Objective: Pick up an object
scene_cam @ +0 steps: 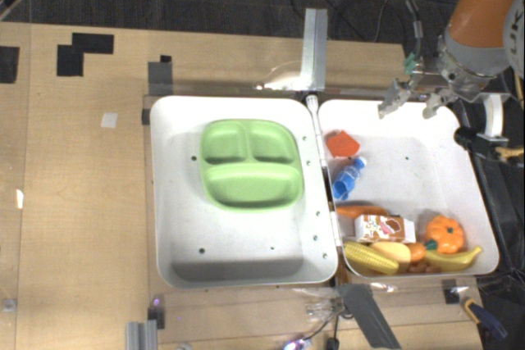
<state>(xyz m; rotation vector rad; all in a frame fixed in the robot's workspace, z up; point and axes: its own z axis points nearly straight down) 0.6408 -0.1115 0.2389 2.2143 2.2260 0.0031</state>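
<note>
My gripper (410, 101) hangs over the far edge of the right bin (426, 168), its two fingers spread apart with nothing between them. Well below it in the bin lie an orange-red block (342, 144) and a blue bottle (348, 177) near the left wall. Along the near wall are a small printed carton (379, 226), a yellow corn cob (373, 257), a banana (454, 260) and an orange pumpkin-like toy (444, 233).
The left bin (176, 242) holds a green divided plate (249, 162). A metal post (315, 45) rises behind the wall between the bins. Cables run across the dark floor behind the bench.
</note>
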